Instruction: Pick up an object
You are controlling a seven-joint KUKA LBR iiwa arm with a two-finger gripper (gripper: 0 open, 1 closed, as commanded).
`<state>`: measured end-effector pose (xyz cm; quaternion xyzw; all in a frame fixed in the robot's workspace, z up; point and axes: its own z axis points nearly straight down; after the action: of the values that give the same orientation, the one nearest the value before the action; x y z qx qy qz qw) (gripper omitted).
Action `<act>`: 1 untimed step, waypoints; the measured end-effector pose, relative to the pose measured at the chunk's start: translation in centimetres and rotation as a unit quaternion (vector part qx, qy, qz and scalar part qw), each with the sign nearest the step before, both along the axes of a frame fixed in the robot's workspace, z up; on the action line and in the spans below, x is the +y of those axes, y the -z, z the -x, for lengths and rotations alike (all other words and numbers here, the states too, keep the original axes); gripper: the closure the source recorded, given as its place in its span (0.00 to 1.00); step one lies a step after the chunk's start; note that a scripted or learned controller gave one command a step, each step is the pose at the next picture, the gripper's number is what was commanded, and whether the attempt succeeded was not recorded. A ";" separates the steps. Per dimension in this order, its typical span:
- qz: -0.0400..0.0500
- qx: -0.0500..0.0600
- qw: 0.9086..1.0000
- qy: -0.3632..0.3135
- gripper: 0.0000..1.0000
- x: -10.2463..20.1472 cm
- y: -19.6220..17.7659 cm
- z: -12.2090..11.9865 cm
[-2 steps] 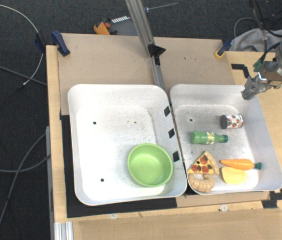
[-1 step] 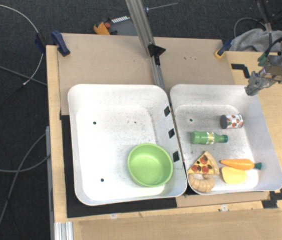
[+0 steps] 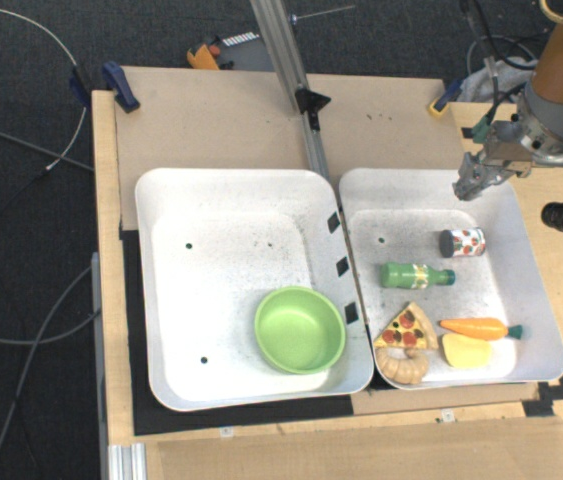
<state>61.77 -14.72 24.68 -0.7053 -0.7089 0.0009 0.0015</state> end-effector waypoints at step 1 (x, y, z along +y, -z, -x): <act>0.000 0.000 1.000 0.000 1.00 4.6 1.2 0.7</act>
<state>61.07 -10.09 23.47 -0.7054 -0.7088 0.0009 0.0012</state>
